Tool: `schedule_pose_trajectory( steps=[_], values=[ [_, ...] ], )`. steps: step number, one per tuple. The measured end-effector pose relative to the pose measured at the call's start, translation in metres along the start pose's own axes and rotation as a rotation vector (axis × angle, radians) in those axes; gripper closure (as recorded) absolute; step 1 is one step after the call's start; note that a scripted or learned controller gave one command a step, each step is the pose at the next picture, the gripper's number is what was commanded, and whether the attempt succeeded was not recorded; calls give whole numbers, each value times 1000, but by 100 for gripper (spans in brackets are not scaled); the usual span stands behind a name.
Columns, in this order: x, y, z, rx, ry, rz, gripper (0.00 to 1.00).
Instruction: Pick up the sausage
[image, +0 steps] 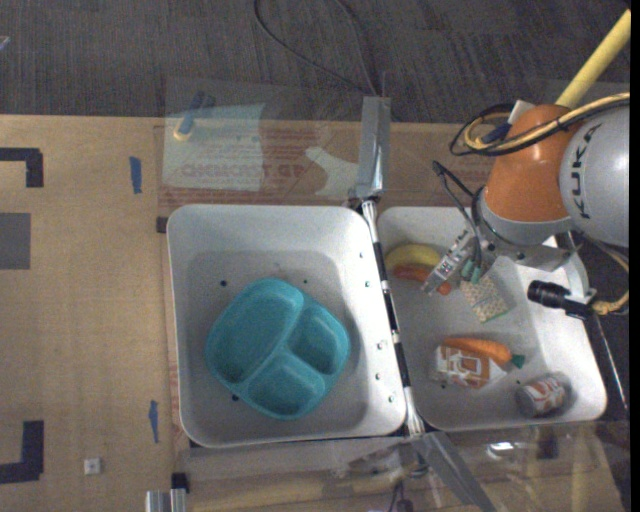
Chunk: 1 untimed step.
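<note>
Two white bins side by side on the counter. In the right bin, a banana. Hugging the banana's lower edge, the reddish sausage. Just right of the banana, by the sausage's end, the claw; apart or together, cannot tell. Below the banana, a carrot. Well left of the banana, a teal plate.

We see a dim, slightly soft picture. The white bins are the brightest parts, with mild glare on the clear sheet at the bench's far edge; shadows stay faint.
</note>
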<state>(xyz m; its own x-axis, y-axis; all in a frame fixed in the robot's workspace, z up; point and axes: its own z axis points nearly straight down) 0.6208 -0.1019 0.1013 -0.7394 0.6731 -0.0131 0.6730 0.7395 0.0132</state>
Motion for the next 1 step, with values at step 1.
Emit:
schedule_pose_trajectory(
  steps=[1],
  values=[
    [13,69,-85,7,7,-171,100]
  ],
)
